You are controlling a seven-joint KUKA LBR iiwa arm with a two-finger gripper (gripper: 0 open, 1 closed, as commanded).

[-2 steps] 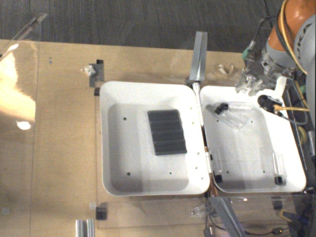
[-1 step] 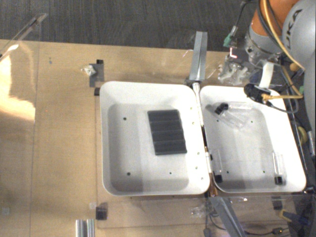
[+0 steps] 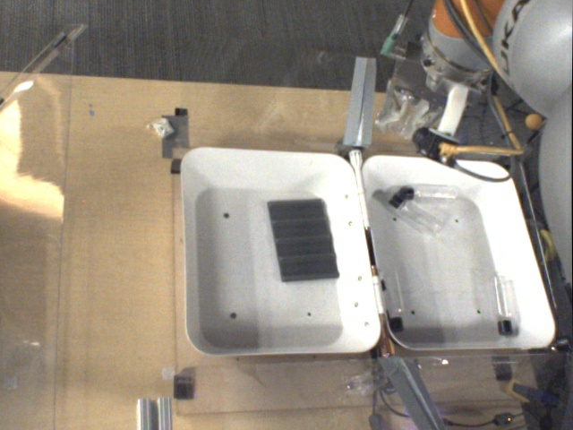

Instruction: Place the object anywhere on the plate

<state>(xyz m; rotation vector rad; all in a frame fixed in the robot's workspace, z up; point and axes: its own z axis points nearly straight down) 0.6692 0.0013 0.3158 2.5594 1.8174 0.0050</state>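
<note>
Fingers (image 3: 400, 115) hang parted beyond the right bin (image 3: 466, 267).

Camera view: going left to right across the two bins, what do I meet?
Left bin → dark ribbed plate → right bin, with a clear black-capped tube → a second clear tube near its right wall.

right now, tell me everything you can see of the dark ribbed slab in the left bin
The dark grey rectangular ribbed slab lies flat on the floor of the left shallow white bin, near its middle and toward the right wall. Matte, it shows four raised bands across its width. It sits slightly askew to the bin's walls, touching nothing but the floor.
</note>
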